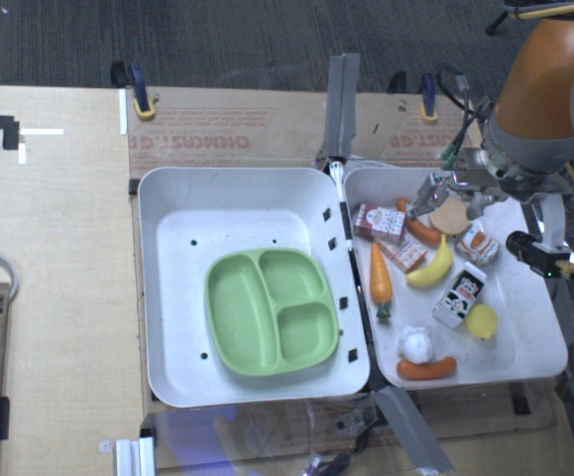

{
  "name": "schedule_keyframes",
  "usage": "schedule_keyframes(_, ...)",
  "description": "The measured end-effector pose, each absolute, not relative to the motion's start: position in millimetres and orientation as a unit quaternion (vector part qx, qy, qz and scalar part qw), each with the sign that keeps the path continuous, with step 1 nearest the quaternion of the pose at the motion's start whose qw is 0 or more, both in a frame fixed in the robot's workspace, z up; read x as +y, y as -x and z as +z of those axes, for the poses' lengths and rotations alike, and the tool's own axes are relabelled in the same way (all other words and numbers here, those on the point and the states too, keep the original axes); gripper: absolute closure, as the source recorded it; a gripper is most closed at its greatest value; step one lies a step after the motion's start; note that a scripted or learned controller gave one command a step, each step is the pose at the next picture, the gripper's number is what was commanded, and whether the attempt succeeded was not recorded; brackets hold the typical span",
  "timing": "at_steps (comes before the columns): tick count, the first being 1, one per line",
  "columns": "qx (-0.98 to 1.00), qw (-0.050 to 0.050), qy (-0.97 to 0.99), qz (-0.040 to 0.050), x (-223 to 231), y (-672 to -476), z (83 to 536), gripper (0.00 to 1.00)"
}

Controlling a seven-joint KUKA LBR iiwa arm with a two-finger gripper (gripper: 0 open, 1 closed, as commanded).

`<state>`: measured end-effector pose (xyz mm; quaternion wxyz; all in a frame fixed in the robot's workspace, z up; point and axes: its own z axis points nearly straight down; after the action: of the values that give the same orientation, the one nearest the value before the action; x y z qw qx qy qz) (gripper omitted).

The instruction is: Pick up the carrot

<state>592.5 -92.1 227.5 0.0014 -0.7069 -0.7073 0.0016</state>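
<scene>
carrot [380,274] | right bin, left side | apart from pincer [452,188]

I see, L to R: pale green divided plate [272,310] in white left bin [168,266]; white right bin [524,360] w/ orange carrot [380,274], green-tipped; yellow banana [432,266]; yellow lemon [482,321]; black-and-white carton [459,297]; red-and-white boxes [381,223]; orange-red sausage [426,368]. Upper right: arm [549,77] w/ orange band, grey below.

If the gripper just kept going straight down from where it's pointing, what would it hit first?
Probably the round tan slice right under the gripper, next to the sausage, not the carrot. Depth is hard to judge from this slant.
</scene>
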Motion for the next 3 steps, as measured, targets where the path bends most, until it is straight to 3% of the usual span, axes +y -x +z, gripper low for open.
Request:
schedule_keyframes(1,-0.731,0.001,0.682,0.0016,-26,-560.3,190,0.0)
schedule_keyframes(2,-0.886,0.001,0.463,0.0002,-95,-544.4,156,0.0)
schedule_keyframes(3,-0.904,-0.011,0.426,-0.0032,-101,-531.7,102,0.0)
